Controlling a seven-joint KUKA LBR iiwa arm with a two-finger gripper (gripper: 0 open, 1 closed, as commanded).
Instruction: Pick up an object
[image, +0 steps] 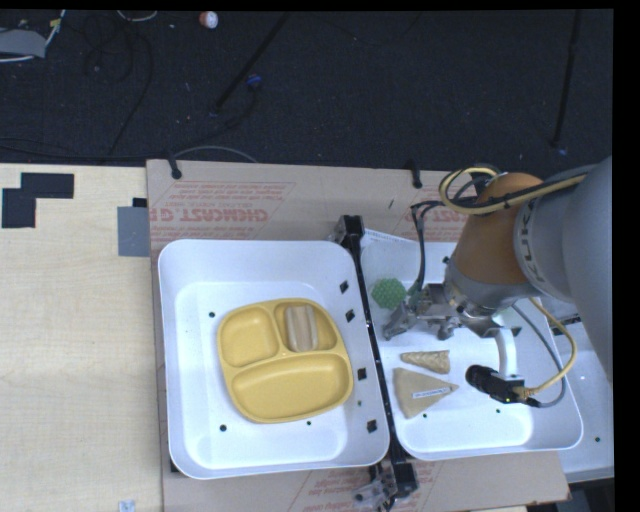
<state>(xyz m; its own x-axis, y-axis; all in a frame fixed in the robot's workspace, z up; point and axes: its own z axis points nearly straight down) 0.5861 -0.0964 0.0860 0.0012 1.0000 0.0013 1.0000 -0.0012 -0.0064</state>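
The hand (408, 318), its grip state indiscernible, hangs at right-centre of frame beside a small green bumpy ball (389, 292) in the right bin (560, 425), above two tan wedge-shaped pieces (424, 375).

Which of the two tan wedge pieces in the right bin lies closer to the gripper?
The smaller tan wedge, the upper one, lies just below the gripper. The larger wedge, bearing a white label, lies farther down.

Yellow divided tray (285, 385) in left bin (190, 300); black cables (120, 60) on dark floor.
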